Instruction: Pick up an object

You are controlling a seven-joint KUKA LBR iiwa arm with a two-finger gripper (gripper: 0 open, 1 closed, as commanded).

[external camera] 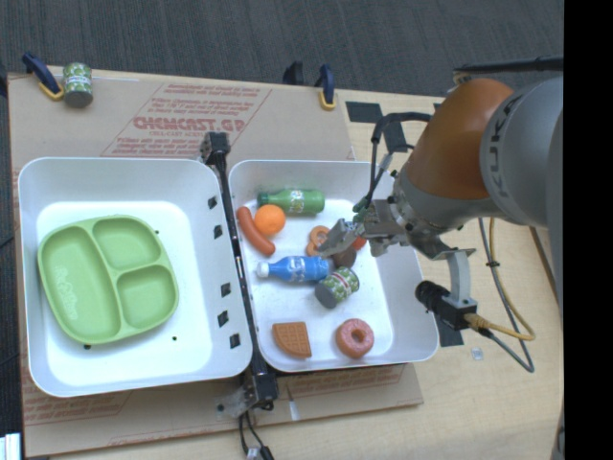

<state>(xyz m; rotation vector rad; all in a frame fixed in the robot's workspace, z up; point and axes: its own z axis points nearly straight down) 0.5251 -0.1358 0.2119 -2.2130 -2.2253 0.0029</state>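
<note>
My tool (342,241) hangs low in the right bin (402,338), just above the blue bottle (295,269); whether it is clenched or released, I cannot tell. Green bottle (292,199) and orange (270,219) lie beyond the blue bottle, waffle (291,339) and donut (355,337) nearer the camera.

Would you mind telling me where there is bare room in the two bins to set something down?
Left bin: bare floor rings the green tray, widest along its near edge. Right bin: crowded mid-floor around the blue bottle and gripper; small free patch between waffle and donut.
</note>
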